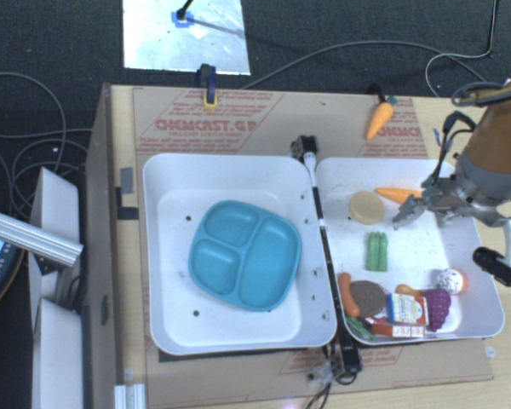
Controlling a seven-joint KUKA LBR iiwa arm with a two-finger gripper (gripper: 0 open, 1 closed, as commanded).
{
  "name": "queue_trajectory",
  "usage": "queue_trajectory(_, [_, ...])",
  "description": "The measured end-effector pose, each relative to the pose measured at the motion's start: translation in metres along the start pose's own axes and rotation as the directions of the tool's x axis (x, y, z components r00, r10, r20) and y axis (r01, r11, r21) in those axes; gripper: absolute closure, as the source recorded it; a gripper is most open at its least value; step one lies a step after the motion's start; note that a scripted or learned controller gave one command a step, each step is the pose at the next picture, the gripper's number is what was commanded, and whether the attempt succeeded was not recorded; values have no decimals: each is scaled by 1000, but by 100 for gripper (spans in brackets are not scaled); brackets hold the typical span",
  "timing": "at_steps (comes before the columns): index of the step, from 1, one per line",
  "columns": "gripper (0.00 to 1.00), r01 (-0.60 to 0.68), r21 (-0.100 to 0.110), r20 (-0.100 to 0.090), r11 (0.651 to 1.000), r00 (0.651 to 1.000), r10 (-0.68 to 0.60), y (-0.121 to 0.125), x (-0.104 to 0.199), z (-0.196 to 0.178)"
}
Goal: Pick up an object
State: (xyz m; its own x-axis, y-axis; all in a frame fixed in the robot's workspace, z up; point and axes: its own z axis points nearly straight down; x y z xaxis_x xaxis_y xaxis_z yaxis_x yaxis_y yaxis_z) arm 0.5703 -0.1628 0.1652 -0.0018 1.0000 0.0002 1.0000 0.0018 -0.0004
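Camera view looks down on two white bins. The left bin [166, 228] has a blue tray [244, 255] in it. The right bin [485, 309] has toy food. The gripper [427, 209] hangs over the top right part of that bin, and its fingers are spread apart with nothing between them. One finger [406, 215] points at a round tan disc [366, 207] (like a cookie), which is just beside it on the left. An orange carrot [395, 194] lies just above that finger. Green beans [376, 251] sit below the disc. More food is piled near the bottom edge, well apart from the gripper. Another carrot [379, 118] lies on the board outside the bins.
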Motion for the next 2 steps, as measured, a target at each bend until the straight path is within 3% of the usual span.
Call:
queue_trajectory(1, [0,1,0,0,1000,1000,-1,-21,52,48])
queue_trajectory(2, [0,-1,-1,0,1000,1000,1,-34,65,81])
